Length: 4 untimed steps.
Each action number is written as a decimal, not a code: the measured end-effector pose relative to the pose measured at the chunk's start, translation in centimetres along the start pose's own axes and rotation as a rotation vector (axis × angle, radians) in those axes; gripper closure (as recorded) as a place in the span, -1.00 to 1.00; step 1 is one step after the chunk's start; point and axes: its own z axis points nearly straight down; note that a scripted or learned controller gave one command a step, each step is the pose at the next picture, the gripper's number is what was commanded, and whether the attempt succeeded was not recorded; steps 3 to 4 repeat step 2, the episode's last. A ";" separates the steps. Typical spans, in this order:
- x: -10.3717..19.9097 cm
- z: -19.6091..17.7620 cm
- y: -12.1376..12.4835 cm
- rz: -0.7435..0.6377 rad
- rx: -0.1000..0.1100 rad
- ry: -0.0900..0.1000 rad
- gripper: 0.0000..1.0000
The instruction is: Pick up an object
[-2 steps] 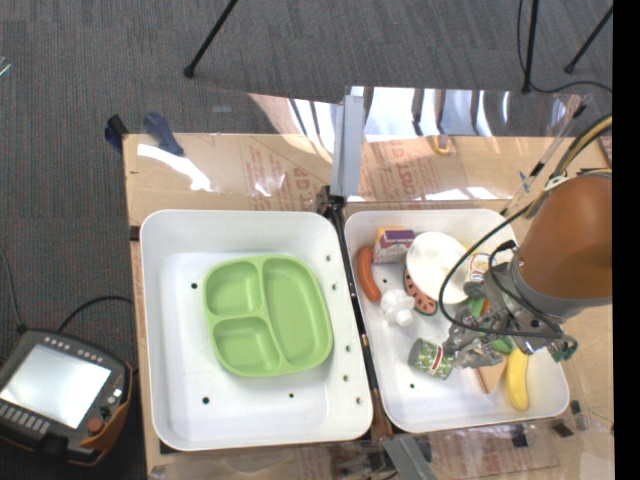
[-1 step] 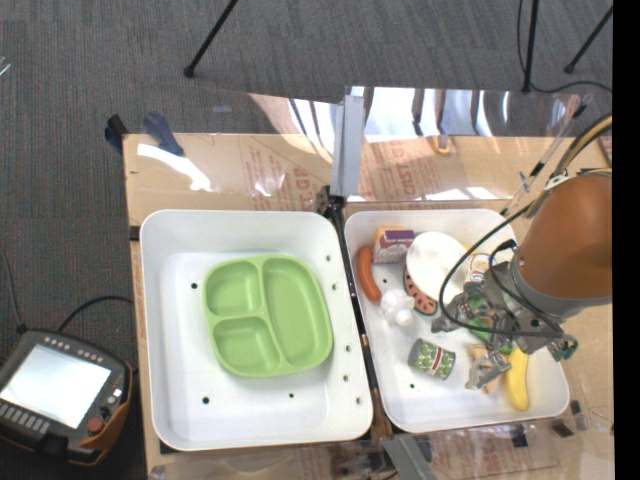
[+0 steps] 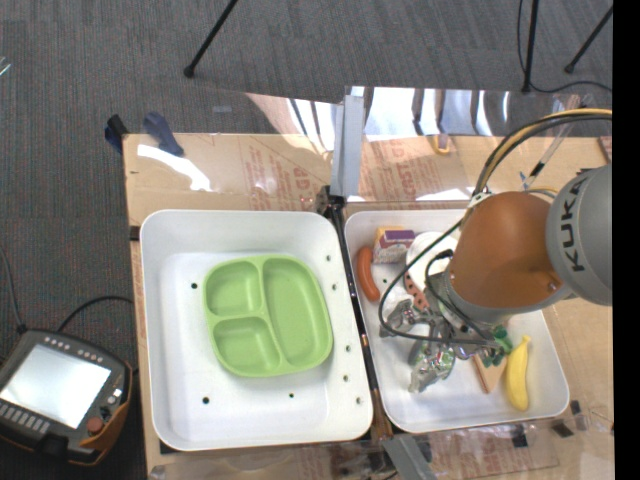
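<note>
My jaws [image 3: 432, 353] hang low inside the right bin [image 3: 555, 408], and I cannot tell if they are wide or narrow, because my own wrist and its cables cover them from above.

Going from the left: the left bin [image 3: 160, 368] carries a green divided plate [image 3: 268, 315], lying flat near its middle. Past the wall between the bins, a sausage [image 3: 368, 273] lies along the left side of the right bin, and a small purple and white carton [image 3: 394, 242] stands just beside it, toward the far edge. Then comes a crumpled, shiny thing [image 3: 432, 366], directly under my jaws; I cannot say what it is. At the right, a yellow banana [image 3: 517, 373] lies near the bin wall.

I judge that I am in the reaching step, above the crumpled thing, and nothing is lifted yet. The next move calls for closing on it firmly, then rising straight, without pushing the banana or the sausage.
</note>
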 end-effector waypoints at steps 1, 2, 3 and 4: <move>-0.1 -1.0 0.0 0.000 0.000 -0.002 1.00; -5.1 -10.7 1.7 -0.025 0.008 -0.015 1.00; -5.1 -10.7 1.7 -0.025 0.008 -0.015 1.00; -5.1 -10.7 1.7 -0.025 0.008 -0.015 1.00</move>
